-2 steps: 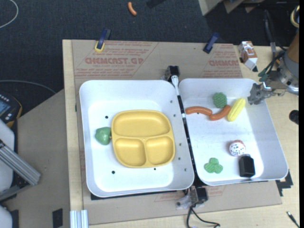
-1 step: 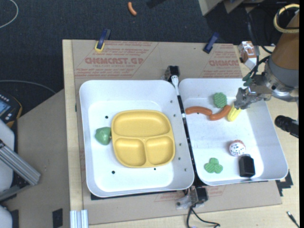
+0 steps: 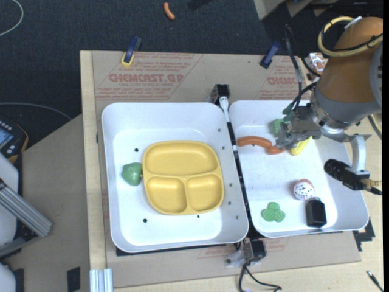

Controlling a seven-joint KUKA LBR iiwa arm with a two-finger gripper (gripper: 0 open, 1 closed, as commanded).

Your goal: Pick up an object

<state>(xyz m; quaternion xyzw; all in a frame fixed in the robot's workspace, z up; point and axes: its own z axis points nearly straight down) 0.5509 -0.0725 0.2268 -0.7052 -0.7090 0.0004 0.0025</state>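
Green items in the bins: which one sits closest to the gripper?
The small green piece at the top of the right bin, right beside the gripper. The green clover-shaped toy lies near that bin's front edge, and the green lump is in the left bin.

1. You get even, bright light from overhead; the two white bins read clean without blown-out glare.
2. Shadows are soft and short: look beside the yellow tray and under the arm.
3. The dark floor beyond the counter falls dim, detail lost.
4. Focus is slightly soft overall; small items look grainy.
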